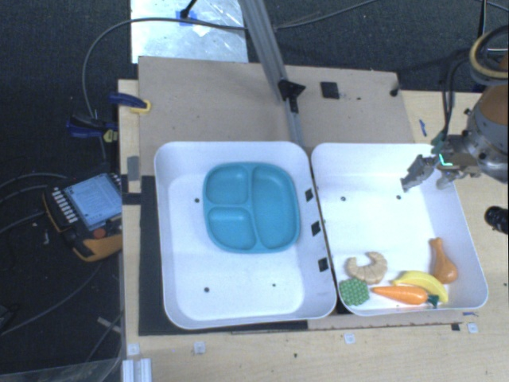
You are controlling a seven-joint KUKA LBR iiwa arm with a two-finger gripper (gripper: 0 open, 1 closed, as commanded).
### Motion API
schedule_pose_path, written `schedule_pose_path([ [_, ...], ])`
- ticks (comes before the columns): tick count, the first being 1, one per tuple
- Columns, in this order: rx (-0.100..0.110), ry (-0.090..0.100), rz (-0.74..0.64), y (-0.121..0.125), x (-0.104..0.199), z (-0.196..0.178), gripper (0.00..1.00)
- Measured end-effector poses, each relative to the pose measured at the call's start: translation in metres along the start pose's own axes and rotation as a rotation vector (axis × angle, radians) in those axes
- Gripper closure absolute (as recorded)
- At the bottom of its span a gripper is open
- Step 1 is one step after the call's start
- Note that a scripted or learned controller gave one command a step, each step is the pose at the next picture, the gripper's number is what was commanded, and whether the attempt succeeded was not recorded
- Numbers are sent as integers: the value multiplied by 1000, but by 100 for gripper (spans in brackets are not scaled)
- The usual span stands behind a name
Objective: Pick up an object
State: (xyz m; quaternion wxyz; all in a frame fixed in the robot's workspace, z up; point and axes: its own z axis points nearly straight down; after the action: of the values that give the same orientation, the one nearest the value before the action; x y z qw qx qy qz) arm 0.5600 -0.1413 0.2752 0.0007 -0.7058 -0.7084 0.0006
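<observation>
My gripper hangs over the upper right part of the right bin, open with nothing between its fingers. Several toy foods lie well below it, along the bin's near edge: a tan croissant, a green broccoli piece, an orange carrot, a yellow banana and a brown-orange drumstick. The gripper touches none of them.
The left bin holds a blue divided plate. A grey pole slants across the bench behind the bins. Clamps, cables and a small device lie off the bench to the left.
</observation>
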Motion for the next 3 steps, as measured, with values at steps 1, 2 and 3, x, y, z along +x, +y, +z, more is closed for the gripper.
schedule_pose_path([
  [1, -3, -1, -1, 1, 0, -2, 0],
  [2, 0, 0, 3, 7, -5, 57, 0],
  [3, -3, 0, 2, 4, -8, 116, 0],
])
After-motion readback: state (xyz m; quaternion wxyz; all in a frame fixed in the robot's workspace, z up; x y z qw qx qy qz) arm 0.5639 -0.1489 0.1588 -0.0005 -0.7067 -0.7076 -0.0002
